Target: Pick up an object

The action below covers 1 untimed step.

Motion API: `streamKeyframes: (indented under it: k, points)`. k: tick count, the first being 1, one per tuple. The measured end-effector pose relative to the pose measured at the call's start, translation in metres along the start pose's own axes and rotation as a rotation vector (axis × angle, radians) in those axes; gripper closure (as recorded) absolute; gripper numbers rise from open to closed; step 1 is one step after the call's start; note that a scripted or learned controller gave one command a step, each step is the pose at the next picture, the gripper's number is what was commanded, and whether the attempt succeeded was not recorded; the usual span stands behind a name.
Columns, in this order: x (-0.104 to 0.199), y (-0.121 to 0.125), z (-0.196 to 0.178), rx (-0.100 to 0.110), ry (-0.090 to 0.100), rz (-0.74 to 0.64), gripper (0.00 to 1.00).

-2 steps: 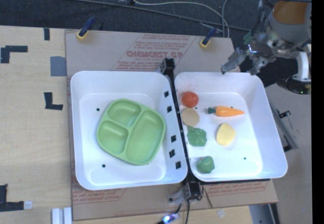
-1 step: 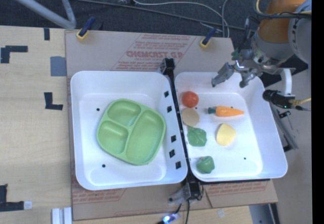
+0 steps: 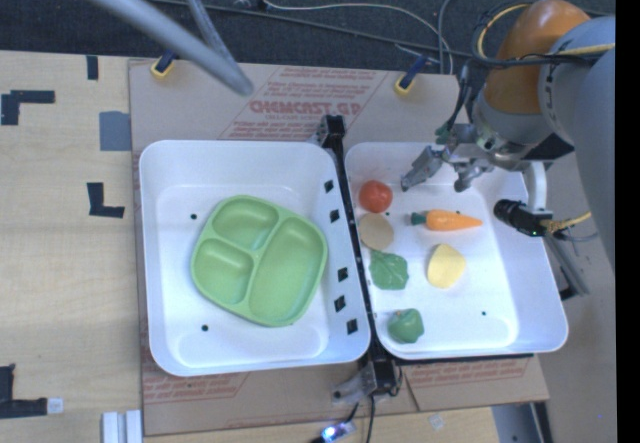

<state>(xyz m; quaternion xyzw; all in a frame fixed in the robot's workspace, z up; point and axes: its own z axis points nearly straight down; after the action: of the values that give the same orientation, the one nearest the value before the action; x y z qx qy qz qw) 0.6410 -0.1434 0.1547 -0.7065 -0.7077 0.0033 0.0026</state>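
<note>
Nearest the camera, a green toy (image 3: 405, 325) lies in the right bin (image 3: 530, 321). Pincer (image 3: 441, 172) hovers over that bin's far end, fingers spread and apparently holding nothing. Carrot (image 3: 450, 221) lies just below it toward the viewer, long axis left to right; tomato (image 3: 375, 196) sits to its left.

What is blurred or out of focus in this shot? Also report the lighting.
Camera view: the grey rod crossing the top left is smeared and soft; the green tray, carrot and tomato are fairly sharp. Light is even, with soft shadows and no harsh glare on the white bins.
</note>
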Motion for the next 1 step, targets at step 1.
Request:
streamKeyframes:
  k: [1]
  points:
    - [-0.0063, 0.0063, 0.0536, -0.001, -0.001, 0.000, 0.00]
